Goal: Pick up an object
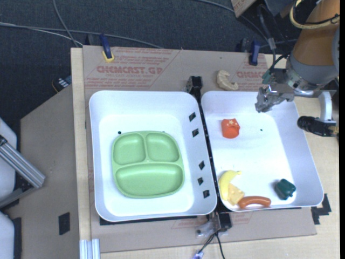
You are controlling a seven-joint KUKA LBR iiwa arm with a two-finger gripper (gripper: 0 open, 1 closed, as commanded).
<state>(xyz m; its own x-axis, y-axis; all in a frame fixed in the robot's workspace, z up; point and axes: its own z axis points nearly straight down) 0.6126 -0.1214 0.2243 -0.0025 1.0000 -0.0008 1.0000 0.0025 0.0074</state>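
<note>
I see the gripper [265,102] over the right bin's [302,161] far edge, beyond the red object [230,128]; its grip I cannot tell.

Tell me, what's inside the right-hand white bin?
Inside the right bin: a red piece, a banana, a sausage and a dark green piece. The gripper covers its far edge.
</note>
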